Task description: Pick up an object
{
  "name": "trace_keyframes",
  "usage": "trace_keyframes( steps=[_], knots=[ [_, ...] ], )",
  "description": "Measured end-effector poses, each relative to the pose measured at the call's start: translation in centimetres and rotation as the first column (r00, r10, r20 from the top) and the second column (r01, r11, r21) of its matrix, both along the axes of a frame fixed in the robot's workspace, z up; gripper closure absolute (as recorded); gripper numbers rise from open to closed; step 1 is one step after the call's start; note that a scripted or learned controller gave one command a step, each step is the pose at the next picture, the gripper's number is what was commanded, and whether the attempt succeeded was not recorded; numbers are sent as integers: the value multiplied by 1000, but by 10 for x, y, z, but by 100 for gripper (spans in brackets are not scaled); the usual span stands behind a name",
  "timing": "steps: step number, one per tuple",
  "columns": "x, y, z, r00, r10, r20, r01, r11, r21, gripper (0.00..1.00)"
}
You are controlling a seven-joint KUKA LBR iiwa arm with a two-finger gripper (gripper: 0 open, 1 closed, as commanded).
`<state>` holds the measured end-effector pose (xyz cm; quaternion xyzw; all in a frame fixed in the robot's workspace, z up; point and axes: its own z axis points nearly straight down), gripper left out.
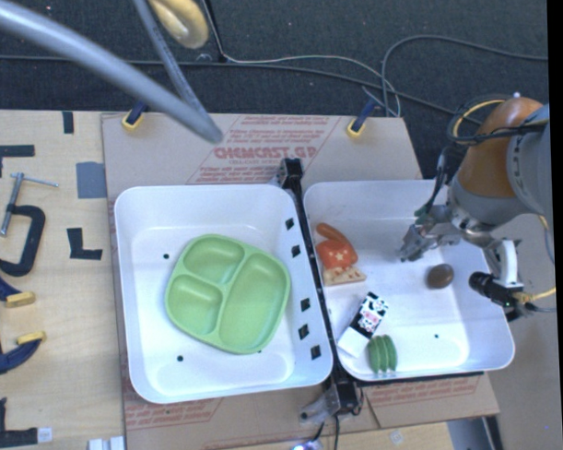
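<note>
Here, arm (501,166) bent, pincer (419,242) seemingly low

Left bin (140,270): white, holds a light green divided tray (229,292). Right bin (479,346), same white. Against the black divider (306,265): orange-red toy with a red tomato slice on tan bread (338,254). Further right of the divider, small brown lump (439,277). Near the divider's lower end: black-and-white cow-patterned carton (368,318), dark green ribbed piece (382,352) beside it. Arm (524,165) grey with orange band. Cardboard under bins brown, red print. Yellow clamps at its top corners.
</note>
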<state>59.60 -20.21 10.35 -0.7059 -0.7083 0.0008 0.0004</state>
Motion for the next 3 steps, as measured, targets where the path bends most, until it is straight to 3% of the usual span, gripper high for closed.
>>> trace_keyframes(
  steps=[3],
  knots=[
    [1,-2,142,1000,-1,6,1,1000,-1,100]
  ],
)
